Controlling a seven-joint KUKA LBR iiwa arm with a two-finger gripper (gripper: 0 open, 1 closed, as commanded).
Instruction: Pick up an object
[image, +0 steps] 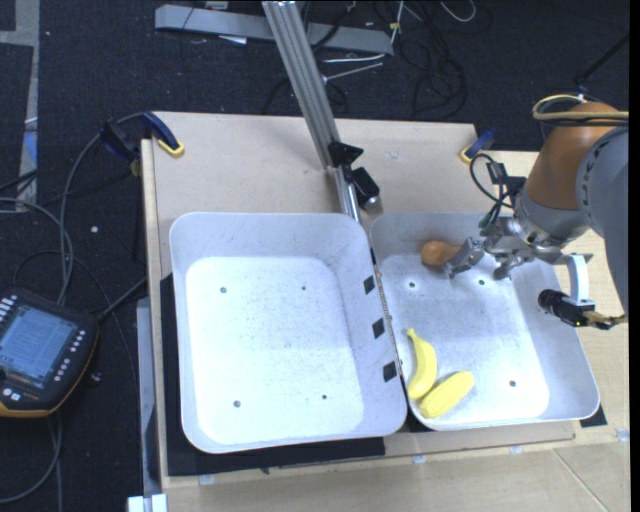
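In the right bin (560, 395), a small brown rounded object (436, 252) lies near the back-left corner. A yellow banana (422, 362) and a short yellow piece (447, 393) rest at the front left, touching each other. My gripper (481, 263) hangs low over the back of this bin, just right of the brown object. Its fingers (461, 259) are spread open with nothing between them, and the left finger is close to the brown object.
The left bin (190, 300) sits beside the right one, and their inner walls meet in a ridge carrying black clips (380, 325). A slanted metal post (315, 100) rises behind the bins. Clamps (160, 135) mark the bench's back corners.
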